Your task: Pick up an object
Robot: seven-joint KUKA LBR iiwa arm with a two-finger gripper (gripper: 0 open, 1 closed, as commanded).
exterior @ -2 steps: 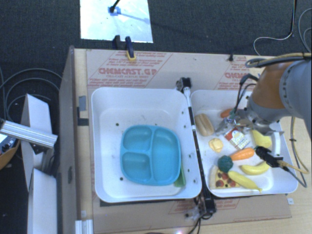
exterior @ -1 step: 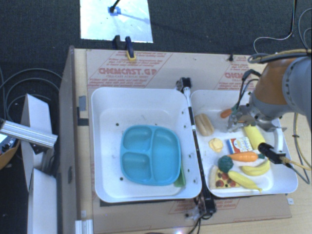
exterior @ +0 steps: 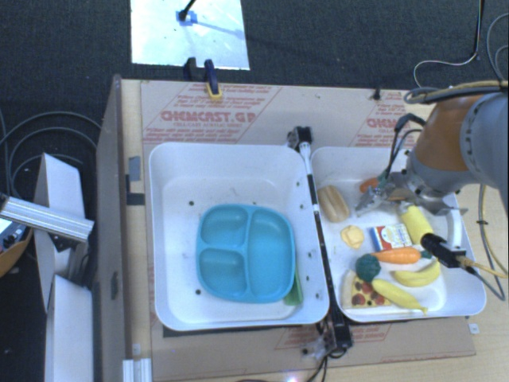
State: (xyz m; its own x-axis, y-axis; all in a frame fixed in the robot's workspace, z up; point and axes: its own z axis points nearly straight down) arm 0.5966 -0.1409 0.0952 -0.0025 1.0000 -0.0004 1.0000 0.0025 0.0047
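The claw (exterior: 374, 196) hangs low over the right bin (exterior: 465, 297) near the bread roll (exterior: 334, 204); its grip I cannot tell. Best centre squarely over one toy before closing.

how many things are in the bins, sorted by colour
Blue: 1, divided plate
Tan: 1, bread roll
Yellow: 4, small round piece, corn-like piece, two bananas
Orange: 1, carrot
Green: 1, broccoli
Mixed: 2, carton, pizza slice
Total: 10
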